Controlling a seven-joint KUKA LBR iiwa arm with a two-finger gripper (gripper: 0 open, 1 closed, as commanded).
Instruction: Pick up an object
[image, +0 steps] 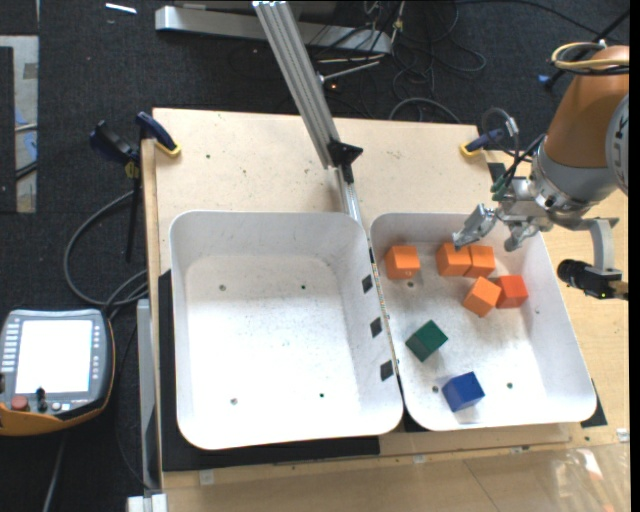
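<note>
The right bin (560, 370) holds several blocks. An orange block (403, 262) lies at its upper left, and a pair of orange blocks (466, 261) sits side by side near the upper middle. Two more orange blocks (495, 293) lie just below them. A dark green block (427, 339) rests in the middle and a blue block (462, 391) near the front. My gripper (496, 232) hangs over the bin's upper right, just above the orange pair, open, with nothing between its fingers.
The left bin (200, 330) stands beside the right one. A metal pole (305, 85) slants down to the divide between the bins. Clamps (157, 134) sit at the bench's back corners, and a teach pendant (52, 370) lies at the far left.
</note>
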